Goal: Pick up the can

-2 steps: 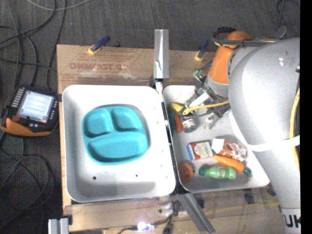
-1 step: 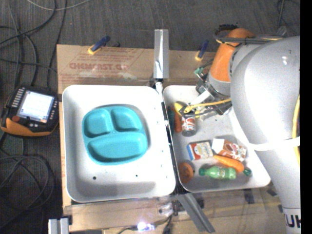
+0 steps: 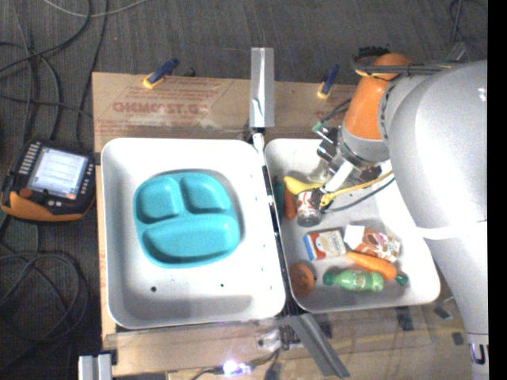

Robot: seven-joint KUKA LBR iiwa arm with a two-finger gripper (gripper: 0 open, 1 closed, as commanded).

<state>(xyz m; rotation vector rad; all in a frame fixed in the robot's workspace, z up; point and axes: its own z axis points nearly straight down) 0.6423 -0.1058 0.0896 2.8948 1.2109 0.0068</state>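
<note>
Looking at the right bin [image 3: 360,214], you find the can [image 3: 307,206] in its upper left part. It lies tilted on the bin floor with its silver end turned up toward the camera. A banana [image 3: 296,184] sits just above it, touching or nearly so, and the bin's left wall is close on the can's other side. The hand [image 3: 328,187] hangs just up and right of the can, right at its edge. You cannot tell whether it touches the can. You also cannot tell whether the hand is apart or together, because the wrist hardware covers it. The arm [image 3: 444,149] comes in from the right, with its orange band [image 3: 368,113] over the bin's top edge.

Lower in the same bin, a carton [image 3: 325,245] lies below the can, with a packet [image 3: 374,242] just right of the carton. A carrot [image 3: 371,264] lies under the packet. A green bottle [image 3: 356,280] lies on its side along the lower wall, and a brown round thing [image 3: 301,275] sits just left of the bottle. The left bin [image 3: 127,279] holds a teal plate [image 3: 188,218] with three sections, well apart from the can.
</note>
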